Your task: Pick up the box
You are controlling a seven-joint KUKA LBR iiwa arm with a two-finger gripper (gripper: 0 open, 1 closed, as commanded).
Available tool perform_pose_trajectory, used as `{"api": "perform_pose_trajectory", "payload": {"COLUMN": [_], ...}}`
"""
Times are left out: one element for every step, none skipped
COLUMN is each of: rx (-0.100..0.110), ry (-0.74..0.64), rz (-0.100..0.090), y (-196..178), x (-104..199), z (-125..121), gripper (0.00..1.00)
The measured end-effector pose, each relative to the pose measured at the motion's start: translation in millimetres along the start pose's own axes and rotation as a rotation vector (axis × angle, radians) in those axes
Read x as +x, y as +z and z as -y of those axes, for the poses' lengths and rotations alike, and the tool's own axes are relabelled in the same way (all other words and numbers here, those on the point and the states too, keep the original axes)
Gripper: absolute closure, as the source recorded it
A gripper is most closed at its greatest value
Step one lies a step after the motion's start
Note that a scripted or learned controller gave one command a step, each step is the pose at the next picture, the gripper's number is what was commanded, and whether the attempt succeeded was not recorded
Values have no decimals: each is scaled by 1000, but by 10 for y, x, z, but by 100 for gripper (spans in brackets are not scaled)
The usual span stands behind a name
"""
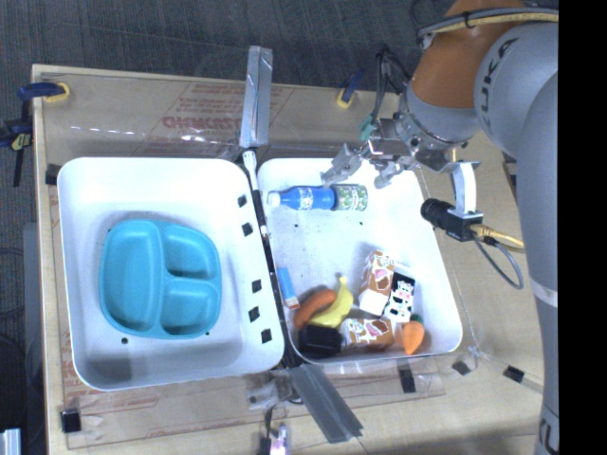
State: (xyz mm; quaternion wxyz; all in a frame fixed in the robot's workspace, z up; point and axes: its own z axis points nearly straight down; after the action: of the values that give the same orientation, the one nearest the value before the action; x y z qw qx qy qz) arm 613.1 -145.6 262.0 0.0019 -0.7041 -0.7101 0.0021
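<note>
A small carton box with brown and white print lies in the right bin, toward its near right corner, beside a black and white carton and another printed pack. My gripper hangs over the far edge of the right bin, above the plastic bottle. Its two fingers are spread apart with nothing between them. The box is well away from the gripper, nearer the front.
A blue-capped bottle with a green label lies along the far wall of the right bin. A banana, an orange fruit, a carrot and a dark item crowd the near end. The left bin holds a blue divided tray.
</note>
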Motion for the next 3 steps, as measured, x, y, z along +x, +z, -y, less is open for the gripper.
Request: {"api": "perform_pose_trajectory", "payload": {"rx": [-1, 0, 0], "ry": [-58, -60, -60], "rz": [1, 1, 2], "y": [1712, 1613, 1612], "x": [29, 26, 24], "z": [-53, -53, -53], "gripper": [0, 100, 0]}}
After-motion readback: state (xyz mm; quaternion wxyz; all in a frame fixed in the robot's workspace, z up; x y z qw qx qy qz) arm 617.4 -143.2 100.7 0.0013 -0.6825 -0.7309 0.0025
